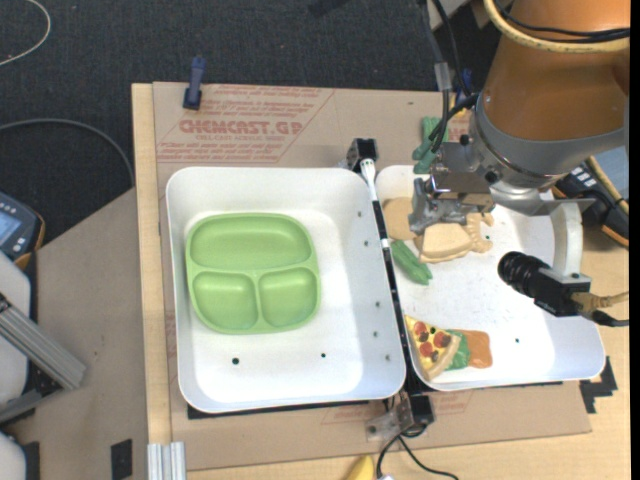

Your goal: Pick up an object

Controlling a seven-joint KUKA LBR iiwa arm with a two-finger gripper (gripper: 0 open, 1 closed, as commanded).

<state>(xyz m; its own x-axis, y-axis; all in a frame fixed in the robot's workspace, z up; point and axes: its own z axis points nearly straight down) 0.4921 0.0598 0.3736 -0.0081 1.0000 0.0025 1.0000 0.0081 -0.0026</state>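
From the camera view, the arm reaches in from the right and sets its claw low over the far part of the right bin, directly above a tan toy bread slice that lies on the bin floor. The claw looks to be at or very near the slice, but the wrist body hides the tips, so I cannot tell whether it is released or clenched, nor whether it has the slice. A green pod lies just beside the slice toward the left bin, and a toy pizza slice sits well apart at the near edge. The left bin carries a green divided plate. The step in hand appears to be the descent or closing on the bread; next it calls for a firm squeeze and a straight lift clear of the pod.
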